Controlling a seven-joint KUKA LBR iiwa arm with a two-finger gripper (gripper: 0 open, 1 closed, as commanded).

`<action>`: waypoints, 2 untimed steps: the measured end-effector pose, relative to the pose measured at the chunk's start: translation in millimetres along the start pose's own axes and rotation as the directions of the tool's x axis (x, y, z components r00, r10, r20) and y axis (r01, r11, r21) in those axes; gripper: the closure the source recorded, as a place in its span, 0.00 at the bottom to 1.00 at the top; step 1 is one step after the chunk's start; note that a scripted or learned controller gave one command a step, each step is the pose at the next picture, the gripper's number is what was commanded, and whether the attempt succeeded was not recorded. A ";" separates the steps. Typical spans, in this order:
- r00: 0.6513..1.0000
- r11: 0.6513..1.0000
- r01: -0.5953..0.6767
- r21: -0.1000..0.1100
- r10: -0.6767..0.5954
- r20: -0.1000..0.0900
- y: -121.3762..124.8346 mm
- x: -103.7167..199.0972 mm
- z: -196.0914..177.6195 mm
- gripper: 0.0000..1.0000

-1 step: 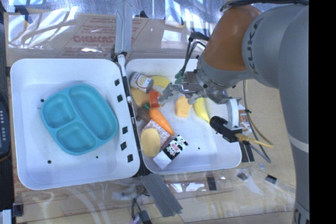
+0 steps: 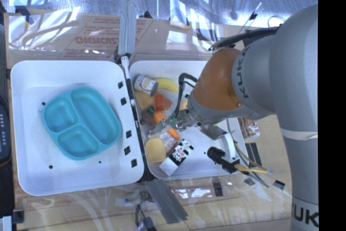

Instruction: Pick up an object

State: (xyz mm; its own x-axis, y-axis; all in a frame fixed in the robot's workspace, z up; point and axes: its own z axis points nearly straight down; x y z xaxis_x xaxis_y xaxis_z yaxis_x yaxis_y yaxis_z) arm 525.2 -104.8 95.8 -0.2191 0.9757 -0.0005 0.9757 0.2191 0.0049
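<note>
In the right bin the arm's wrist hides the jaws, so I cannot tell their state, above a heap where the orange carrot, probably light, stiff and smooth, looks best gripped across its middle.

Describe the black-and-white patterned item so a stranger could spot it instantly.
Look at the right-hand white bin, the one the grey arm reaches into. Near its front edge lies the cow-patterned item, beside a round yellow piece. It alone is black and white among yellow and orange neighbours.
</note>
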 end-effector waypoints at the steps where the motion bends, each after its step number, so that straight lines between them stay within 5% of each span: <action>1: 1.000 1.000 0.005 -0.005 -0.005 0.000 2.5 0.3 -11.3 1.00; 2: 1.000 1.000 0.005 -0.005 -0.005 0.001 2.4 0.4 -11.2 0.00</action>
State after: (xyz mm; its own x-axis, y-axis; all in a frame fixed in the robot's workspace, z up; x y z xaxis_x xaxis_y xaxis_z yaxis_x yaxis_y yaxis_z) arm 527.4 -103.9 107.0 -0.2244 0.9745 -0.0012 0.9745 0.2244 0.0097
